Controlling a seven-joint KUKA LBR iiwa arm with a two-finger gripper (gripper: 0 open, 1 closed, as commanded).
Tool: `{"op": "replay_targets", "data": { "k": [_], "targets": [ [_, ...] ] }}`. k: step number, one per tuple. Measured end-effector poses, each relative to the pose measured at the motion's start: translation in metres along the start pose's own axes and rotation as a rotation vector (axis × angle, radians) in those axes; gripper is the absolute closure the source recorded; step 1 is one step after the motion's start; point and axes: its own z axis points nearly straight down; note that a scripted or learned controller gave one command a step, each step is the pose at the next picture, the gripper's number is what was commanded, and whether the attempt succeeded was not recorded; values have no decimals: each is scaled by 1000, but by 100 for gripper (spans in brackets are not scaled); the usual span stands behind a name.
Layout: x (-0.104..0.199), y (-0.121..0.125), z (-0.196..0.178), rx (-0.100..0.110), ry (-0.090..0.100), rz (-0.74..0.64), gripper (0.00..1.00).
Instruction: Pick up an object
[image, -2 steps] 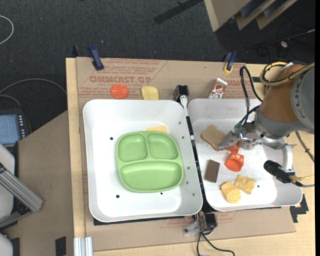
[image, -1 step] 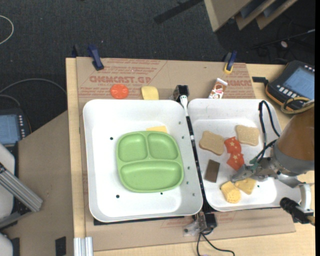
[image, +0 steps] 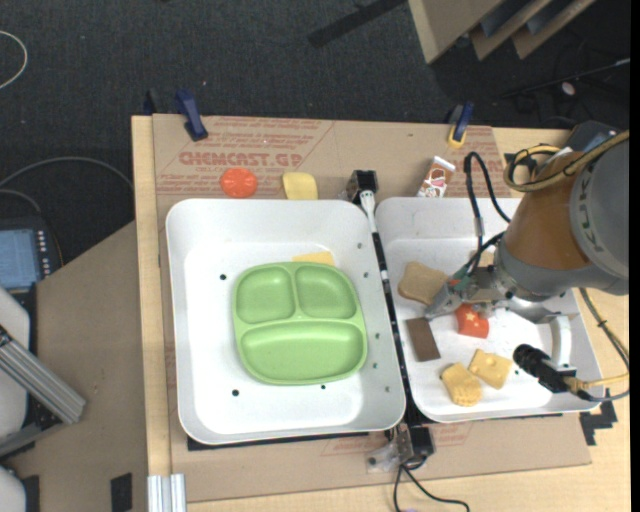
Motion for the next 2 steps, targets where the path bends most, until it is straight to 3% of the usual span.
{"op": "replay_targets", "data": {
  "k": [1, 2],
  "targets": [
    [-4, -3, -11, 1, -2, 7, 100],
    [72, -8, -106, -4, 3, -2, 100]
  ]
}}
